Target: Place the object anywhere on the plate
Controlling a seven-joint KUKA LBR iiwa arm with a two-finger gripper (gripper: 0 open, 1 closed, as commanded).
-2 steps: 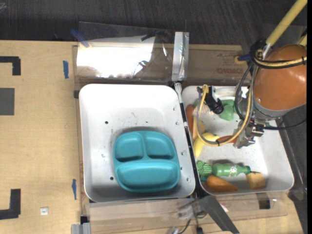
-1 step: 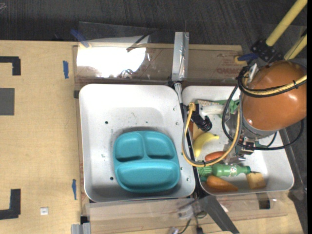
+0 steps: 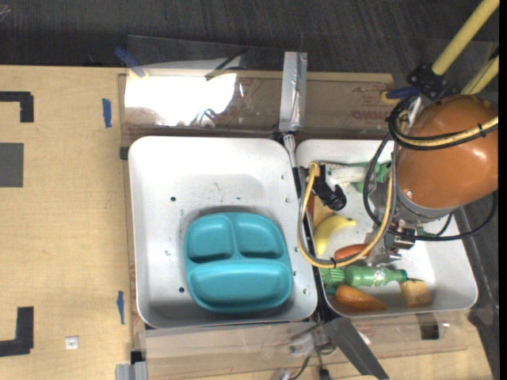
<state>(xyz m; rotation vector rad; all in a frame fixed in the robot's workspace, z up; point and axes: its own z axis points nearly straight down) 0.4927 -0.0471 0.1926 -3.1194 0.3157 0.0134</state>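
A teal plate with three compartments lies in the left bin. The right bin holds several toy foods: a yellow banana, a red-orange piece, a green bottle-like item, an orange carrot and a tan piece. My gripper reaches down into the right bin just above the green item and beside the red-orange piece. The arm's orange band and cables hide much of the bin's back.
A clear plastic wall with a taped post stands behind the bins. The wooden bench stretches to the left. Yellow and black cables loop over the divider between the bins.
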